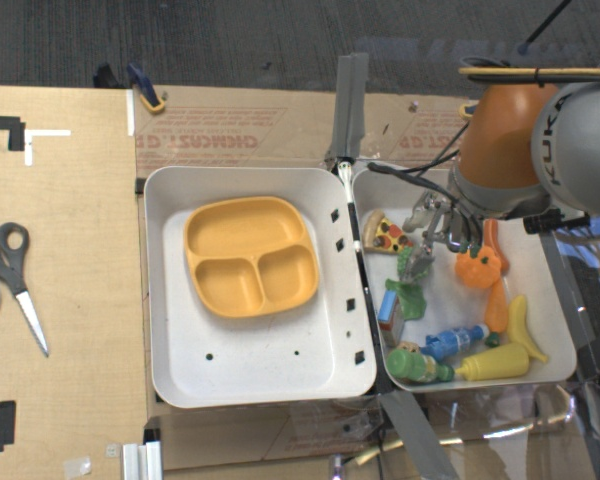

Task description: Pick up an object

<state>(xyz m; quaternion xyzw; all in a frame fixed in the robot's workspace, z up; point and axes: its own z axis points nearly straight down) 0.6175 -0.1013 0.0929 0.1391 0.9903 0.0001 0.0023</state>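
Left bin (170, 368): holds one yellow divided plate (250, 256), three compartments, lying flat toward the bin's upper half.

Right bin (555, 363): holds a heap of toys. Pizza slice (385, 234) at upper left; green leafy piece (412, 280) below it; small blue-and-red block (388, 306) by the left wall; blue bottle (454, 342), green round toy (412, 366) and yellow bottle (495, 362) along the near edge; banana (523, 326) and orange carrot (496, 310) at right; orange pumpkin-like toy (479, 266) at centre right.

Tool (432, 230) is down inside the right bin, over its upper middle, between pizza slice and orange toy. Green leafy piece lies just below its tips. Opening of the tool and any hold: cannot tell.

Scissors (16, 278) lie on the bench, left.
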